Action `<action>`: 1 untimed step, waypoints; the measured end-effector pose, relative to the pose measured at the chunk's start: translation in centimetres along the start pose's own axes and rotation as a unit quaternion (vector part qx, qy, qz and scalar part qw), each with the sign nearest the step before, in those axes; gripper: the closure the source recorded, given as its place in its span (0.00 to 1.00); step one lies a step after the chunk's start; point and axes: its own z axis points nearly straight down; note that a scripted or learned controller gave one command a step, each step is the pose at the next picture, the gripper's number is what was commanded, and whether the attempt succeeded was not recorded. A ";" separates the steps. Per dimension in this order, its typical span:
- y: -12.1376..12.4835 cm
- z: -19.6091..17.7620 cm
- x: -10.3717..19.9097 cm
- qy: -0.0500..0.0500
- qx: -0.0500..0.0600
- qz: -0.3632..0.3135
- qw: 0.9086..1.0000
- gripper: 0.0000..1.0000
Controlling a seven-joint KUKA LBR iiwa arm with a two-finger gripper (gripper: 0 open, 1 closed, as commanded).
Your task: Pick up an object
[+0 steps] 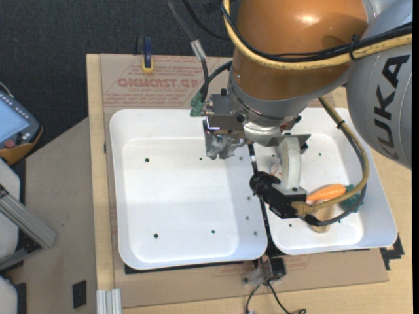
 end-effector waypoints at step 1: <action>0.2 13.9 1.1 -0.001 0.002 -0.001 1.000 1.00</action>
